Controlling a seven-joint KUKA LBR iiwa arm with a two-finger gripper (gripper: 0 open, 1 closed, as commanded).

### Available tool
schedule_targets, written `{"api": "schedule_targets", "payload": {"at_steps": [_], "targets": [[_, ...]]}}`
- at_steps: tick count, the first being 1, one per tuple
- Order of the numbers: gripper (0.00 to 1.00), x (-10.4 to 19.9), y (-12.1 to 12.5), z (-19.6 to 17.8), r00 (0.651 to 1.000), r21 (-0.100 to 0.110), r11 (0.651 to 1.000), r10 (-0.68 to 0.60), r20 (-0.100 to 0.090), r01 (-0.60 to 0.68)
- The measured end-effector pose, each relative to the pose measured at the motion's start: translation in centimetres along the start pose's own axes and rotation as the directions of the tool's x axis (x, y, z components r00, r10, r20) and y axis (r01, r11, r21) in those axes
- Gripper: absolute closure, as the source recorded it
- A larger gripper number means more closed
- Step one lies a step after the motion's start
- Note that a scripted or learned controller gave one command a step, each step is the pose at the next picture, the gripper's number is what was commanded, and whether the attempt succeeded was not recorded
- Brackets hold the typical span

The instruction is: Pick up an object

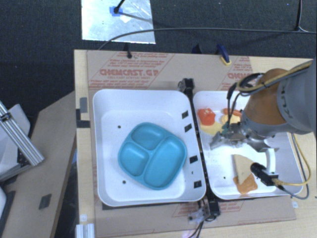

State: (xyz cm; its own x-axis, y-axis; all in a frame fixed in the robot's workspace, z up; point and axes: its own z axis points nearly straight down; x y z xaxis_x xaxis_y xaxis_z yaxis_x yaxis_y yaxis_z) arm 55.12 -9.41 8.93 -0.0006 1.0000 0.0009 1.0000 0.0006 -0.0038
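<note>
Overhead, the arm (277, 103) bends down into the right bin (292, 175), its end effector (223, 139) low beside a pale yellow piece (212, 129) and an orange-red block (206, 116); its grip cannot be told.

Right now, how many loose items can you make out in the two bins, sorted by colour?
Blue: 1, the divided plate in the left bin
Red-orange: 1, the block in the right bin
Yellow: 1, the piece beside it
Tan: 1, the wedge
Orange: 1, the chunk
Total: 5, though the arm hides part of the right bin.
</note>
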Motion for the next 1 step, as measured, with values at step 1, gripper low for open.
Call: {"api": "schedule_targets", "payload": {"at_steps": [1], "targets": [[1.00, -0.06, 0.20, -1.41, 1.000, -0.006, 1.000, -0.001, 0.002, 0.001]]}}
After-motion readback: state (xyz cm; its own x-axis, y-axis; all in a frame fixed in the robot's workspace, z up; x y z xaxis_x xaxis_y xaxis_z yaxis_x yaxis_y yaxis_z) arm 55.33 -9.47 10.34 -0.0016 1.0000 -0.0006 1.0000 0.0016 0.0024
